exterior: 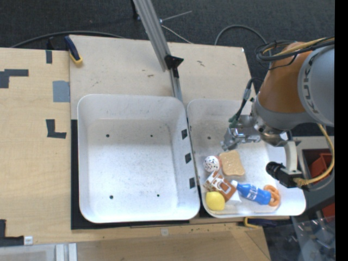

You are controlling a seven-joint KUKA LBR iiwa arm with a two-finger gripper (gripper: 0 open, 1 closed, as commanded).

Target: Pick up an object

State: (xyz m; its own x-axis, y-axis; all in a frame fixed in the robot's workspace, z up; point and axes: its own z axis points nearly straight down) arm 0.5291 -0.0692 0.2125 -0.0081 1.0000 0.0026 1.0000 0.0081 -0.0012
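1. At the far left, the wooden bench (32, 145) bears grey tape marks, and a blue-and-yellow clamp (73, 50) lies near its upper edge.
2. The left bin (87, 145) sits beside it, its white floor speckled with dark specks.
3. A grey metal pole (155, 29) slants down from the top to the seam between the two bins.
4. The right bin (201, 118) touches the left one, and all the objects are clustered in its near half.
5. A white patterned ball (211, 162) lies just beside a tan sponge-like block (232, 164).
6. Below them, a yellow ball (215, 201) touches a red-and-white item (221, 185), with a blue toy (255, 193) to the right.
7. The gripper (232, 138) hovers just above the tan block; its fingers hold nothing visible, and how far apart they stand cannot be told.
8. The grey-and-orange arm (288, 88) reaches in from the right.
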